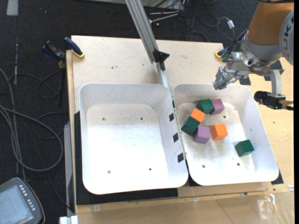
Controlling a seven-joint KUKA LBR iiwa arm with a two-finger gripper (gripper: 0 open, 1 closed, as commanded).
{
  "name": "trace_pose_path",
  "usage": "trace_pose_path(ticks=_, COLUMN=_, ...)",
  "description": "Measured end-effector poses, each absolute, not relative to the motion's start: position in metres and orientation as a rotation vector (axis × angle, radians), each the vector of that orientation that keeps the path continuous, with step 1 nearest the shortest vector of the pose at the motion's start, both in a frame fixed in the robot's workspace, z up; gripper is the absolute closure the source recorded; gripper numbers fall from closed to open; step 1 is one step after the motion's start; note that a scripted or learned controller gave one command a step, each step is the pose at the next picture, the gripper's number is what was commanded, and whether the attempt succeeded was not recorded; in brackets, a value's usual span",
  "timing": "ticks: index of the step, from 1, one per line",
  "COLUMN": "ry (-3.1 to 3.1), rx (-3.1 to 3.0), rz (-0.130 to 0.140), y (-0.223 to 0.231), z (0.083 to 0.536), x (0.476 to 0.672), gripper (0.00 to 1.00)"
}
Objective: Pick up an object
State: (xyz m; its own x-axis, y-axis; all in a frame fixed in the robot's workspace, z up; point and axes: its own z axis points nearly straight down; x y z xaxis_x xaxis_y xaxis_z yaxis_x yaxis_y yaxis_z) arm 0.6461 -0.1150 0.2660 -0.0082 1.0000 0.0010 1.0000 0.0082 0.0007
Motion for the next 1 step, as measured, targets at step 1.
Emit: trace_pose_path(ticks=1, ry=-2.228, rx=-2.212, rz=0.0, y=-0.0634, z=0.2542, x=0.6359, gripper=1.0)
